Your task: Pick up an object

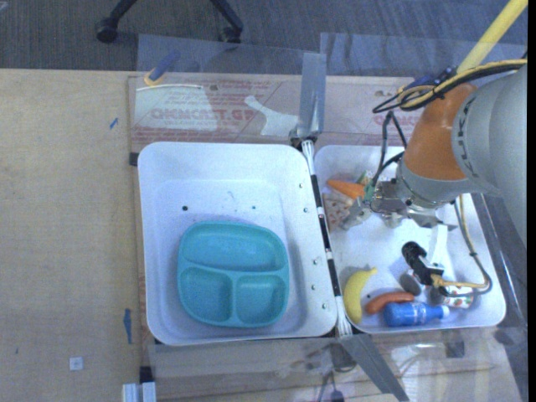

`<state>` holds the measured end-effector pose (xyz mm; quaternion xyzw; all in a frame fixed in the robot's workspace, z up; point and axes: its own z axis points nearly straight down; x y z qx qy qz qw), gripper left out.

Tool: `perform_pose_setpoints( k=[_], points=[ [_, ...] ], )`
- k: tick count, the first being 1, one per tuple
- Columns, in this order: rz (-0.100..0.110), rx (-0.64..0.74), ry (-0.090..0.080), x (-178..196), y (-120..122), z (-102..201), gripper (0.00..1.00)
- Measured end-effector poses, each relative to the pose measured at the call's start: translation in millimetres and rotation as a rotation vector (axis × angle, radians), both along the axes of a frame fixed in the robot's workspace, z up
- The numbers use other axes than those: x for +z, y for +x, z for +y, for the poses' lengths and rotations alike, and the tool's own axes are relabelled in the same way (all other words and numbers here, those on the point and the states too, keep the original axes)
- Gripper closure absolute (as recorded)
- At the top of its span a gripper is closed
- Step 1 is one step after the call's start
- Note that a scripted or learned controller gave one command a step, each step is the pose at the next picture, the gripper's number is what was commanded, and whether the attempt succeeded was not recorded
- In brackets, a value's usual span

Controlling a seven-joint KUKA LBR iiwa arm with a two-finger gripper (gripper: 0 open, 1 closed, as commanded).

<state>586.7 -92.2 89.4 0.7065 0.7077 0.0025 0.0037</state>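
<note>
My gripper (371, 205) hangs low over the upper left part of the right bin (486, 308), below the grey arm with its orange band. An orange carrot (344, 188) lies just to its upper left, very close to the gripper's tip. A small speckled reddish thing (338, 216) lies at the bin's left wall beside the gripper. Along the bin's near edge lie a yellow banana (358, 291), an orange-red piece (390, 300) and a blue bottle (416, 314). I see nothing clearly held.
The left bin (159, 174) holds a teal divided plate (233, 275) in its near half. A grey divider strip (312, 99) stands behind the gap between the bins. The wooden bench spreads to the left.
</note>
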Motion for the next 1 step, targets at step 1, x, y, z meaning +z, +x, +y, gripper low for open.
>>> perform_pose_setpoints(
  k=[1],
  points=[
    [-0.001,0.002,-0.001,0.2,-0.4,0.1,0.00]
  ],
)
